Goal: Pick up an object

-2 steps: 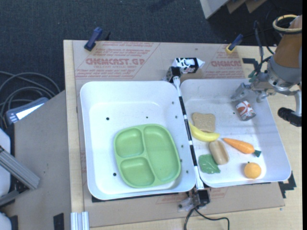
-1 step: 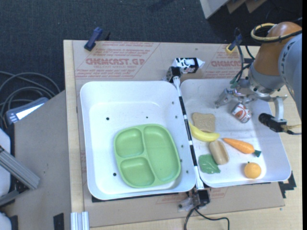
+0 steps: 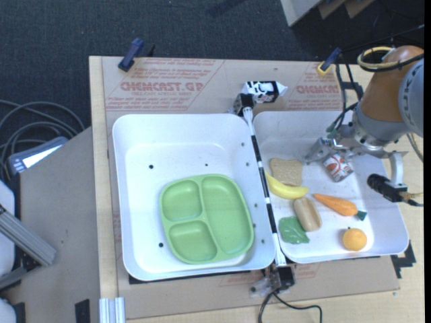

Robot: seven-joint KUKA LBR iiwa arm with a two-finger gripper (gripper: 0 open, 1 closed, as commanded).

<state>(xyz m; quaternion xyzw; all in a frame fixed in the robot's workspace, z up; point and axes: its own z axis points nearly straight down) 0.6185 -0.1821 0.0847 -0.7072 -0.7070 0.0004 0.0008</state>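
Observation:
My gripper [image 3: 333, 155] hangs over the back of the right bin [image 3: 289, 130], open, with one grey finger [image 3: 315, 153] splayed out to the left. A small red and white can [image 3: 339, 168] lies tilted on the bin floor right under the fingertips, and I cannot see it being clamped. Nearer the front lie a slice of bread [image 3: 287, 170], a yellow banana [image 3: 286, 189], an orange carrot [image 3: 335, 204], a tan bun [image 3: 307, 214], a green leafy piece [image 3: 293, 230] and a small orange [image 3: 354, 239].
The left bin [image 3: 135, 147] holds a green divided plate [image 3: 205, 217]. A ridge [image 3: 259, 173] where the two bin walls meet separates the bins. A black part of the arm [image 3: 387, 188] juts over the right bin's right side. A black and white item [image 3: 262, 91] sits behind the bins.

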